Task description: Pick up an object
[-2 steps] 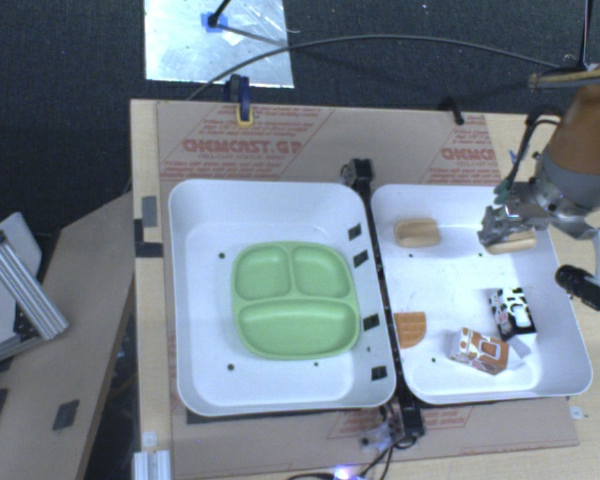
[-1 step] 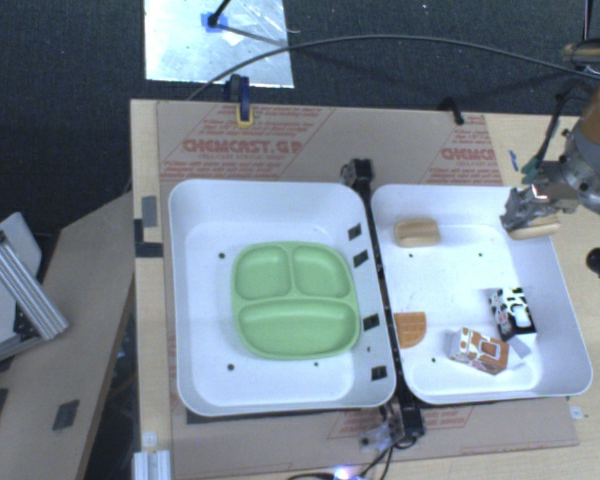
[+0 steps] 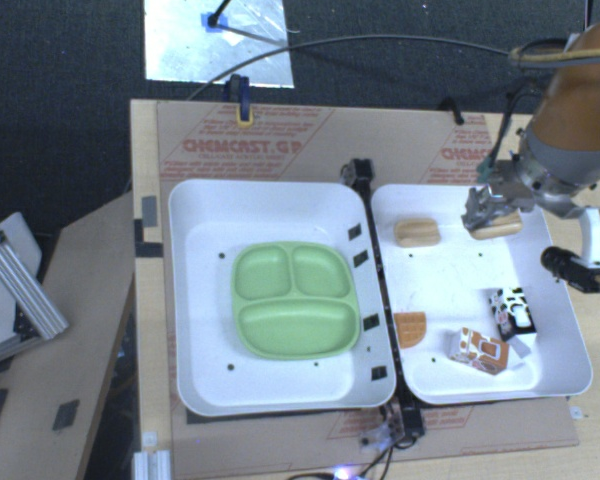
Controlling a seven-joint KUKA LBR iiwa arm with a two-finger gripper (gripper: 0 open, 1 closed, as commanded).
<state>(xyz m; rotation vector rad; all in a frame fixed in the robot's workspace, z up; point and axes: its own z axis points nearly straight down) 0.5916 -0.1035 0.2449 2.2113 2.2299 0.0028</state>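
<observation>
Your green tray (image 3: 296,300) sits in the left bin (image 3: 195,268). In the right bin (image 3: 570,368), a bread roll (image 3: 417,232) lies near the gripper (image 3: 483,214), which is down on a tan block (image 3: 502,228); I can't tell its state. Risk: it may clip the edge and push the block away

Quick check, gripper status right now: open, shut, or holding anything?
Gripper: low over the right bin's far corner, right at the tan bread-like piece; whether it grips it cannot be told.
</observation>
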